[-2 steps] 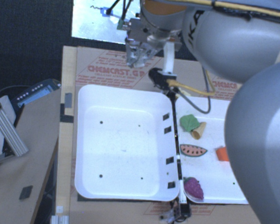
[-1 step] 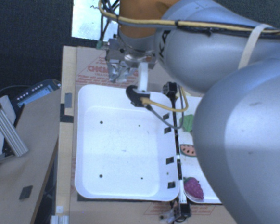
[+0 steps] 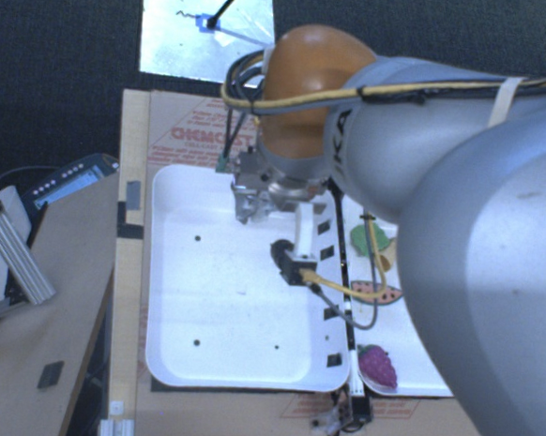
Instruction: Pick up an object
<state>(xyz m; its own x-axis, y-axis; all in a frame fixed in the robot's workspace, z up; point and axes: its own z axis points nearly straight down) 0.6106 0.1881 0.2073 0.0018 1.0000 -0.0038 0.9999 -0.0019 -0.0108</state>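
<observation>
My gripper (image 3: 245,204) hangs below the orange wrist band, over the far right part of the left white bin (image 3: 178,346). Nothing shows under it except bare bin floor. In the right bin (image 3: 420,379), mostly hidden by the arm, lie a green item (image 3: 369,237), a yellow piece (image 3: 384,260), a slice with a red face and dark seeds (image 3: 376,291) and a purple grape cluster (image 3: 378,366).
A black cable with a connector (image 3: 287,259) dangles from the wrist over the divider between the bins. The big grey arm covers the right half of the view. A cardboard sheet (image 3: 190,131) lies under the bins, and a metal rail (image 3: 7,248) stands at the left.
</observation>
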